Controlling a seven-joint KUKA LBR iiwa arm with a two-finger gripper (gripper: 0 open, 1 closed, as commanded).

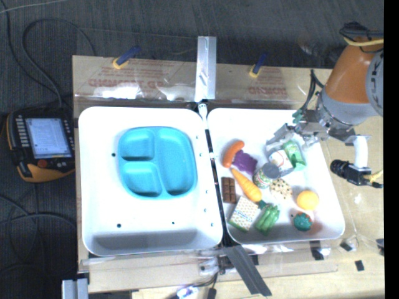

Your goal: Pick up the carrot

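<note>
The carrot (pixel 246 185) lies aslant in the middle of the right bin (pixel 330 173), orange with its thick end toward the bin's back left. A green leafy piece (pixel 268 217) sits at its lower end. My gripper (pixel 292 134) hangs over the back right part of this bin, up and to the right of the carrot and apart from it. Right below the gripper lies a green and white item (pixel 292 154). The grey arm with its orange band (pixel 349 73) comes in from the right.
Around the carrot lie a purple eggplant (pixel 244 162), a short orange piece (pixel 233 151), a brown chocolate bar (pixel 229 189), a small can (pixel 269 175), a patterned box (pixel 244 213), a yellow fruit (pixel 307 199) and a teal ball (pixel 302 222). The left bin (pixel 100 217) holds a blue divided plate (pixel 156 161).
</note>
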